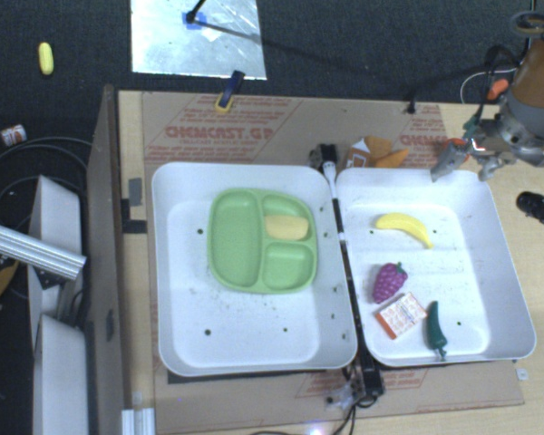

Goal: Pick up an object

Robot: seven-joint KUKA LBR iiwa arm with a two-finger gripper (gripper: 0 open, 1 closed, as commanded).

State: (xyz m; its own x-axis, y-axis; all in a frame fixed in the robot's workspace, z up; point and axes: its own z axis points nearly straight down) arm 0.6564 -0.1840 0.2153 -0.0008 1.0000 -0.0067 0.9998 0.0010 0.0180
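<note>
Clearly, in the camera view the gripper [468,157] hangs over the far edge of the right bin [503,243], fingers spread, holding nothing. Nearest is the banana [404,227], lying apart; I would descend across its middle. Bin floor is flat; grapes [389,281], packet [402,315], pepper [434,326] lie nearer.

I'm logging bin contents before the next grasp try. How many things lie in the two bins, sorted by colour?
Green: 2, the divided tray and the pepper
Yellow: 2, the banana and the block in the tray
Purple: 1, the grapes
Red and white: 1, the small packet
Total: 6
</note>
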